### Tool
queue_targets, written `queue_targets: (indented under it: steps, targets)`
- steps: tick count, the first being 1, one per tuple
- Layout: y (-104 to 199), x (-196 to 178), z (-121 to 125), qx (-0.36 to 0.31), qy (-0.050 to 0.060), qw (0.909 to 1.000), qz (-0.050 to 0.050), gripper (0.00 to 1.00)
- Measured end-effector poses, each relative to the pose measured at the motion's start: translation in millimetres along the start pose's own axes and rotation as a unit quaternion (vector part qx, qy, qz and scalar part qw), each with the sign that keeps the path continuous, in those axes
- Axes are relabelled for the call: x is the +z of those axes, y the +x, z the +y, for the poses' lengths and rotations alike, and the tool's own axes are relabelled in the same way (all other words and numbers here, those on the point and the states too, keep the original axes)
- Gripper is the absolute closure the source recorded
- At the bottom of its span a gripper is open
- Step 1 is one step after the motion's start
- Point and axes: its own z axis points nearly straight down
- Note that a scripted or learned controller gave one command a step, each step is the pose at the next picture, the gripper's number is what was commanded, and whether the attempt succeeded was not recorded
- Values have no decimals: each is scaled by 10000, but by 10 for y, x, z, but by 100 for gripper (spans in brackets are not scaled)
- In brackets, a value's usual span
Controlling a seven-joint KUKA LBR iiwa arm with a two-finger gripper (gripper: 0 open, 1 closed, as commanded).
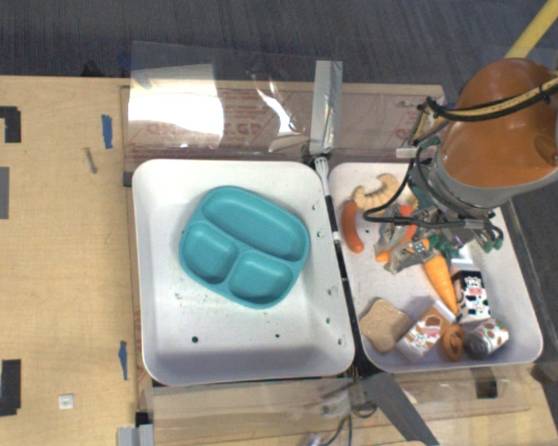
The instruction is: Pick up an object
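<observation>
Nearest the camera, along the front wall of the right bin (530, 337), lie a slice of toast (384, 324), a small red-and-white carton (421, 336), a brown ring like a doughnut (453, 342) and a grey can (486, 340), with a cow-patterned milk carton (471, 295) just behind them. Further in, an orange carrot (438, 282) lies tilted just below the gripper (411, 245), which hangs low over the middle of this bin; whether its jaws are parted or clenched I cannot tell, and nothing visibly sits between them. So the pick looks not yet done: a grasp and a lift remain. Beyond are a red sausage (352, 227) and a pale croissant-like pastry (380, 191). The left bin (158, 268) holds a teal divided plate (245, 245).
</observation>
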Motion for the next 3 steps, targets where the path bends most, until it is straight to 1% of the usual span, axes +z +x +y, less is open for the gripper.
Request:
queue_targets:
  steps: [1, 2, 3]
  targets:
    - [331, 337, -697, -2354, -35, 9719, 53, 100]
    - [393, -30, -210, -2922, -37, 9563, 42, 100]
    - [922, 647, -361, -4225, -58, 9064, 48, 100]
